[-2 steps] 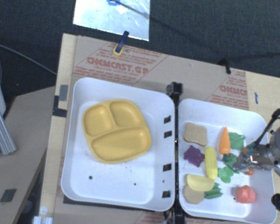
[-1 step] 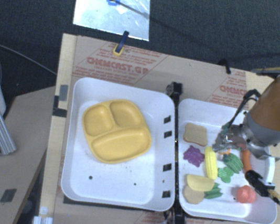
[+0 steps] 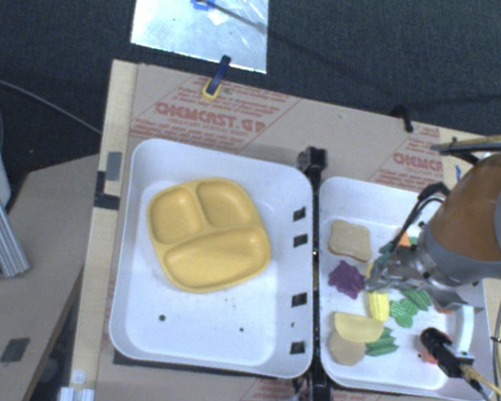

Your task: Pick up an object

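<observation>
Arm low over the right bin, nothing lifted yet.

The gripper (image 3: 381, 276) hangs among the toy foods in the right bin (image 3: 365, 200), just beside the purple piece (image 3: 346, 277) and the yellow corn (image 3: 377, 307); whether the fingers are open or closed around anything I cannot tell, the wrist hides them; the grasp and lift look still to do; the tan bread slice (image 3: 350, 240) lies near; the left bin (image 3: 200, 334) holds a yellow divided plate (image 3: 209, 234).
</observation>
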`<act>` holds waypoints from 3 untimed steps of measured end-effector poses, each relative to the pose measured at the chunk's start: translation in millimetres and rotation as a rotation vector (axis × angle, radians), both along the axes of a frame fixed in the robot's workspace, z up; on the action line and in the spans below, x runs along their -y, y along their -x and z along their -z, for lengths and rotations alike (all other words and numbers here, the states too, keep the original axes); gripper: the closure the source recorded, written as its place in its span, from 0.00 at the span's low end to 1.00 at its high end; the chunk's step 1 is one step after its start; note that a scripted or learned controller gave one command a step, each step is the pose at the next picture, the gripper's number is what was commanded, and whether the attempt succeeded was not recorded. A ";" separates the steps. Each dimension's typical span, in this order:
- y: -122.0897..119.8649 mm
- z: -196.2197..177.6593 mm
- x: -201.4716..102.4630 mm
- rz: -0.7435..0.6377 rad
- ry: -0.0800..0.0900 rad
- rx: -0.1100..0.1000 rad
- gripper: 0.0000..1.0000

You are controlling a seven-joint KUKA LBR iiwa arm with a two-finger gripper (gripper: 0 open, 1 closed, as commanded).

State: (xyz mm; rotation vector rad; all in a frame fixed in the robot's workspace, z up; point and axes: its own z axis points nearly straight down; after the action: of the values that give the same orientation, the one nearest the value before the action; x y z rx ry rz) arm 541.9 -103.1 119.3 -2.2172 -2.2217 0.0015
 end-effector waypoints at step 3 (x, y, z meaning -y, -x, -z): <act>39.3 -70.1 -36.4 -0.006 0.000 0.010 1.00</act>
State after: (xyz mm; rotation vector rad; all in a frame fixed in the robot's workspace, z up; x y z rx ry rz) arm 502.6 -66.7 189.4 -2.2149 -2.2338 -0.0094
